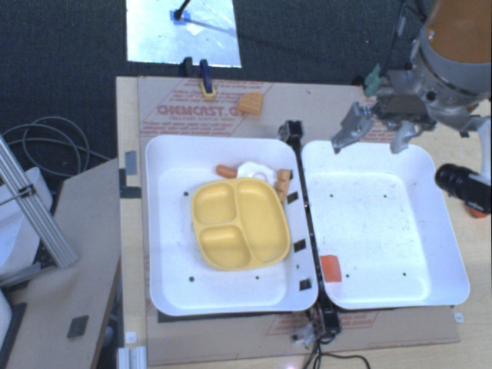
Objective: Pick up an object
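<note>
Thing to pick: any thing will do. My guess is the small red-orange block (330, 267), because it lies in the bin that the jaws are over.
Where the block is: on the floor of the right-hand bin (384, 206), at the front, just beside the wall next to the other bin. Nothing else touches it.
Jaws: spread wide, with nothing between them. They hang over the back edge of the right-hand bin, well apart from the block.
Arm: the grey arm with the orange band (461, 21) comes in from the right.
Other bin: the left-hand bin (169, 206) holds a yellow plate with three parts (240, 225). Behind the plate are a little orange sausage (226, 171), a white thing (256, 171) that I cannot name, and a small tan piece (284, 181).
Table: both bins sit side by side on the table (470, 233).
How far along: nothing is picked up yet.
What could go wrong with the block: it sits so close to the wall that one jaw could bump the wall and push the block away. It also looks low and small, so the jaws could shut on air.
What could go wrong in the other bin: the little things are crowded by the plate's rim, so the jaws could hit the plate. The plate looks too wide to pinch.
</note>
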{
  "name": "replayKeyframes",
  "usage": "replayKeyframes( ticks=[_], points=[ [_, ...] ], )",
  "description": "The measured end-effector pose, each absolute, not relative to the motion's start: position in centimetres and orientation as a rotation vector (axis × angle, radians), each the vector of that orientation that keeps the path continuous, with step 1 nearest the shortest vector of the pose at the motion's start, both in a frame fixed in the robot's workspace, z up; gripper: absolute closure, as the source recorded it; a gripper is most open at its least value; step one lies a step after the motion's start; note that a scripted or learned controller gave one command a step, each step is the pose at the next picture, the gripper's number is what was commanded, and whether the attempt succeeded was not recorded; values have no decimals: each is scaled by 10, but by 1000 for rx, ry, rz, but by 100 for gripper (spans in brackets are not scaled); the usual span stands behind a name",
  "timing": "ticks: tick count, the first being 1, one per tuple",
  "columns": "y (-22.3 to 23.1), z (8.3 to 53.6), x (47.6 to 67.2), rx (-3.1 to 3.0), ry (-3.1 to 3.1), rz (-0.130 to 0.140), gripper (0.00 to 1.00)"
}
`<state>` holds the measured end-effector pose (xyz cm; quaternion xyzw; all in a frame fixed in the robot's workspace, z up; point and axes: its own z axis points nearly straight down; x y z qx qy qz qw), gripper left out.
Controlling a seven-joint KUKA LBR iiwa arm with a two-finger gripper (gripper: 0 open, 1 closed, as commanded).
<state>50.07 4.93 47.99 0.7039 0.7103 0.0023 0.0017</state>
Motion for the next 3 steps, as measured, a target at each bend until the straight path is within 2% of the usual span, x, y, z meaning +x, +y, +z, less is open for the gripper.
replayKeyframes(
  ticks=[1, 2, 3],
  points=[
    [49, 491, 501, 2201, 2234, 11, 100],
    [49, 491, 501, 2201, 2234, 10, 0],
    [49, 503, 502, 2194, 2238, 15, 100]
  ],
)
